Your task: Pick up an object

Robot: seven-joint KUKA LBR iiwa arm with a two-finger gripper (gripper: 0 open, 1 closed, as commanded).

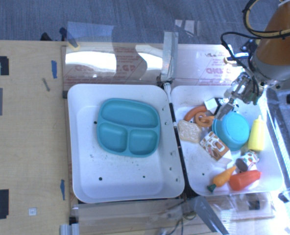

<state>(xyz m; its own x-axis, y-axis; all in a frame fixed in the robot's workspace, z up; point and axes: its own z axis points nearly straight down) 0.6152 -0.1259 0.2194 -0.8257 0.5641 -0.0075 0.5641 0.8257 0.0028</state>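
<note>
The right bin (pixel 196 173) holds several toys: a blue bowl (pixel 231 129), a yellow bottle (pixel 256 134), an orange ring-shaped piece (pixel 196 114), a pale cracker-like slab (pixel 188 131), a patterned box (pixel 213 146), an orange carrot (pixel 223 176) and a red piece (pixel 244 179). My gripper (pixel 225 106) reaches down from the upper right, its tip just above the blue bowl's far rim, near the orange ring. Nothing is seen between its fingers.
The left bin (pixel 86 175) carries a teal divided plate (pixel 128 127). A clear plastic wall (pixel 135 65) stands behind both bins. Black cables (pixel 233 38) loop off the arm at the upper right. A small patterned cup (pixel 250 158) lies beside the red piece.
</note>
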